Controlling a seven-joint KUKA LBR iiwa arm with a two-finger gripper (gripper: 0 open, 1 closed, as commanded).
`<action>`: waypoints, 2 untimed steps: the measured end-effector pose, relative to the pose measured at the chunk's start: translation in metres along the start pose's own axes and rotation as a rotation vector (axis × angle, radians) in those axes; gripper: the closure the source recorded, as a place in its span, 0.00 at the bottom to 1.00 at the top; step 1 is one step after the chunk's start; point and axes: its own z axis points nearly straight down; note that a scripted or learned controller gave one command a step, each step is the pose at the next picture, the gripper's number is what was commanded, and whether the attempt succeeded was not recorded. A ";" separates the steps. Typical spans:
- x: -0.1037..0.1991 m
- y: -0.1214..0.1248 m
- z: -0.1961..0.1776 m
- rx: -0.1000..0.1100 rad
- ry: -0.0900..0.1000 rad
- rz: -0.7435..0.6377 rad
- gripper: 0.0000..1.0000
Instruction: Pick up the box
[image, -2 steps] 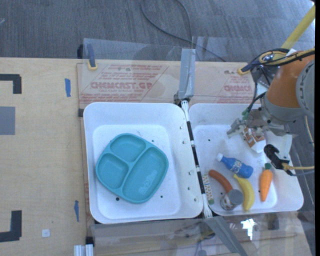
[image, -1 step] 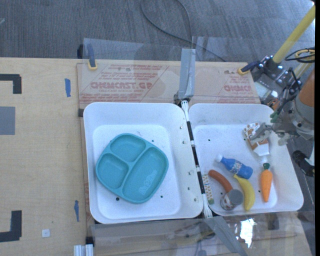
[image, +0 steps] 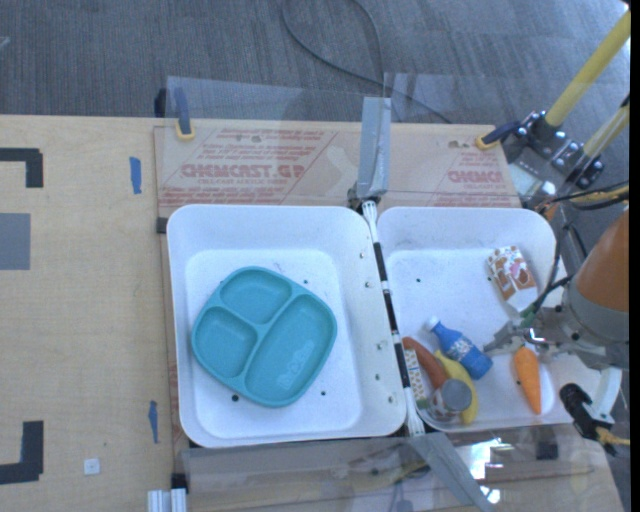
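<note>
While the box lies flat in the right bin, near its far right corner, you can see it resting apart from everything else, its printed face up and tilted a little off square with the bin walls. Your gripper sits nearer the camera than the box, low over the bin floor by the right wall, and nothing is between its fingers; they look spread, one tip pointing left toward the bottle. Just beside the gripper, on its near side, you have a carrot lying lengthwise. The blue bottle with a white cap lies slanted toward the bin's middle, and at the near left corner a cluster gathers: a red-brown sausage-like piece, something yellow, and a small grey round thing on top of it; how they touch you cannot tell.

Across the divider, the left bin carries a teal plate with three compartments, sitting flat. Both bins rest on the counter, with a clear sheet behind them.
</note>
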 end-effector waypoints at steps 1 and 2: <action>0.092 0.052 -0.001 -0.007 -0.001 -0.159 0.00; 0.071 -0.022 -0.016 0.006 0.000 -0.085 0.00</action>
